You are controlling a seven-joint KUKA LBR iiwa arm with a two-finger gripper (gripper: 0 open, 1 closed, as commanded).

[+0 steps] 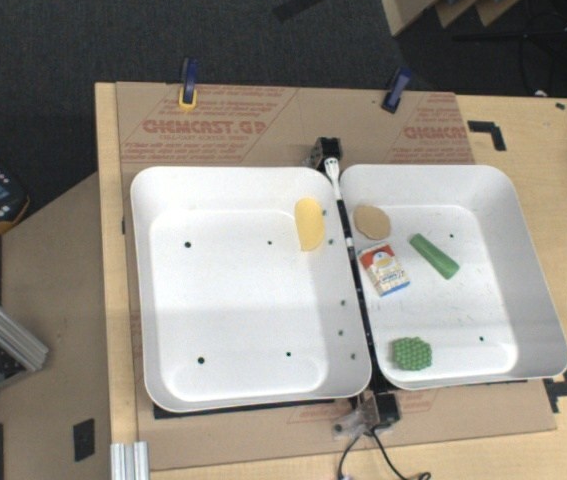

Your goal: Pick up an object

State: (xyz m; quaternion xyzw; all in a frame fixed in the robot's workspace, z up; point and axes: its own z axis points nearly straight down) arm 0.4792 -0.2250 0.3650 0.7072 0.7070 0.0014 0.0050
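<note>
In the left bin (163,298), a pale yellow block (309,224) lies near the far right corner. The right bin (523,268) holds a tan round piece (371,221) at its far left, a small red and white box (384,269) just below it, a green stick (433,255) lying at a slant in the middle, and a green bumpy ball (411,353) near the front.
Both bins rest on a brown cardboard sheet (263,118) held by two blue clamps (188,83) at its far edge. A black clip (327,152) sits where the bins meet at the back, and a cable (363,438) trails off the front.
</note>
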